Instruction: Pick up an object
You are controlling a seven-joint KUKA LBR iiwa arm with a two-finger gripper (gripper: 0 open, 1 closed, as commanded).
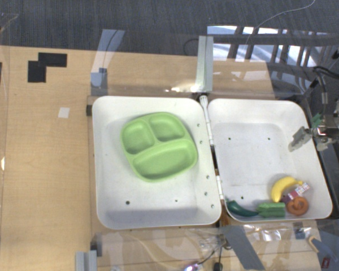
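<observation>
Two white bins sit side by side on the bench (39, 151). The left bin (110, 208) carries a green plate (158, 145), three compartments, lying flat and slightly turned, a bit far of the bin's middle.

Over to the right bin (254, 145), where the pickable things crowd the near right corner. A yellow banana (282, 188) curves upward there. Just to its right sits a small dark pink packet (299, 191), touching or nearly so. Directly near of that lies a round orange-brown piece (297, 206). Along the near wall stretches a dark green vegetable (242, 209), and a brighter green block (271, 209) sits against its right end, between it and the orange-brown piece. All five are bunched together.

The end effector (300, 138) hangs at the right bin's right rim, about midway along that side, well apart from the cluster in the corner. Nothing shows between its parts. Whether it is spread or closed cannot be told from this angle.
</observation>
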